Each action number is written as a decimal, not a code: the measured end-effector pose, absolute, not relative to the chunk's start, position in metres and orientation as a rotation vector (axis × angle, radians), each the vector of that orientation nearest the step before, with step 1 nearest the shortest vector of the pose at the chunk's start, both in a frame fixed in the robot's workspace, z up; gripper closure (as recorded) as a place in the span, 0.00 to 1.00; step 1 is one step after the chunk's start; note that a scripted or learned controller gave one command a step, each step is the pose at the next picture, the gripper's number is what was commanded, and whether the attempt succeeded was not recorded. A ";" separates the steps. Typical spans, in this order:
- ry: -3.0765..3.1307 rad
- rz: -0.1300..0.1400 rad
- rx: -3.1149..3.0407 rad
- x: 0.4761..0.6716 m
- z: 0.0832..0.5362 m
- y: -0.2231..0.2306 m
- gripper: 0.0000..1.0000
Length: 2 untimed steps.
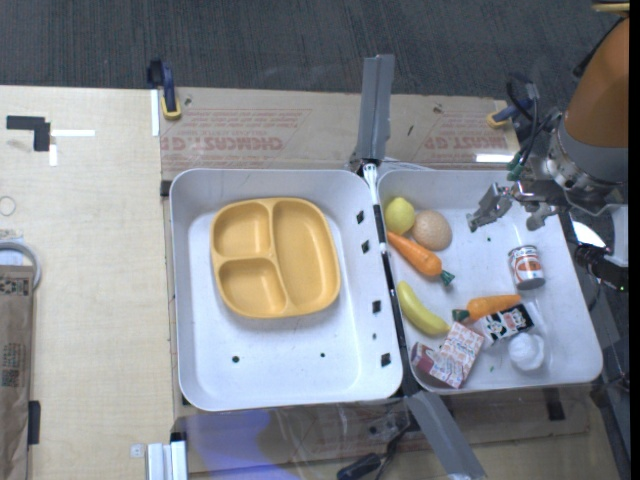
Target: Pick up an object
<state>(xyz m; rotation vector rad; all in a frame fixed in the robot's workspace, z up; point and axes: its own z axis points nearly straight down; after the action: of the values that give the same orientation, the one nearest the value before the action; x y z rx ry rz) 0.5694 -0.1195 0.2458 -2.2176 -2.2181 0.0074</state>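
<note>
My gripper [512,211] hangs over the back right of the right bin [585,313], open, with nothing between its fingers. A small red and white can [526,267] stands just in front of it. To its left lie a yellow-green fruit [399,214], a beige egg-shaped thing [432,230] and a carrot [415,254]. Nearer the front are a banana [421,310], a second carrot [490,307], a black and white packet [512,322], a white round thing [526,351] and a colourful pouch [458,353].
The left bin [200,348] holds a yellow divided plate [275,258]. A grey divider post [375,108] rises behind the seam between the bins. Cardboard [260,128] lies behind the bins, and the wooden bench top [80,268] stretches to the left.
</note>
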 end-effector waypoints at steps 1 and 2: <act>-2.573 0.001 -1.798 0.522 0.104 -0.121 0.00; -2.611 -0.003 -1.751 0.493 0.092 -0.113 0.00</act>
<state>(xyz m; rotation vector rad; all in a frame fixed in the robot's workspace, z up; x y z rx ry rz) 0.4935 -0.1133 0.0922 -1.7511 -2.6105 -0.0028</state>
